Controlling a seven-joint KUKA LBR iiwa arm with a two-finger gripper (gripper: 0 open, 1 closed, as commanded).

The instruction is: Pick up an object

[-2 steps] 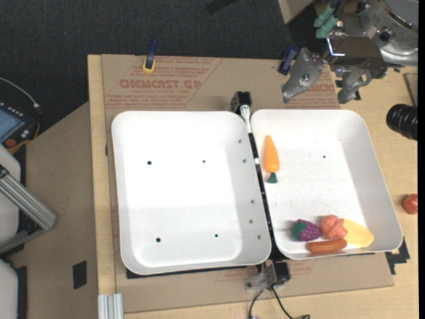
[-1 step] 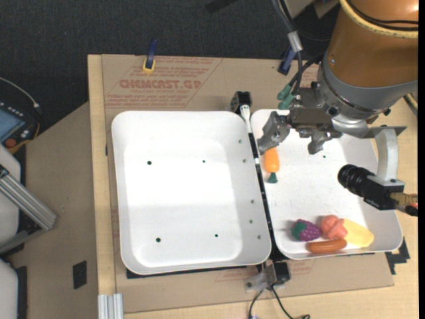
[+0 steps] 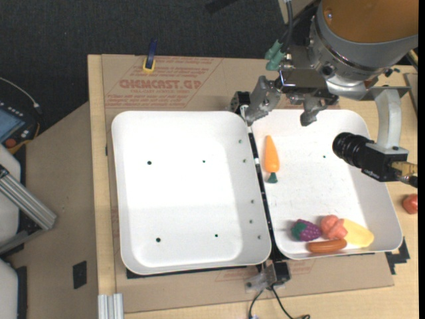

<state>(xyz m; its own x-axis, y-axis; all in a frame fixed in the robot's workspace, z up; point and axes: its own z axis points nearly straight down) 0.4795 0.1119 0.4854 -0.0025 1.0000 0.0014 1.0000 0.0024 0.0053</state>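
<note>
- The arm (image 3: 362,25) comes in from two o'clock and hangs over the far rim of the right bin (image 3: 312,178); the left bin (image 3: 179,191) sits beside it, toward nine o'clock.
- The gripper (image 3: 279,108) is spread wide, one finger (image 3: 255,105) near the seam between the bins and the other above the bin's far edge, with nothing between them.
- The carrot (image 3: 270,154), orange with a green tip, lies alone on the white floor near the left wall of the right bin, just toward six o'clock of the gripper and apart from it.
- A cluster of toy foods (image 3: 329,233) sits at the bin's five o'clock corner, well apart.
- Judging from this, the carrot is the easiest pick: descend straight over it, fingers straddling its narrow width, and watch the bin wall beside it, which could block the left finger.
</note>
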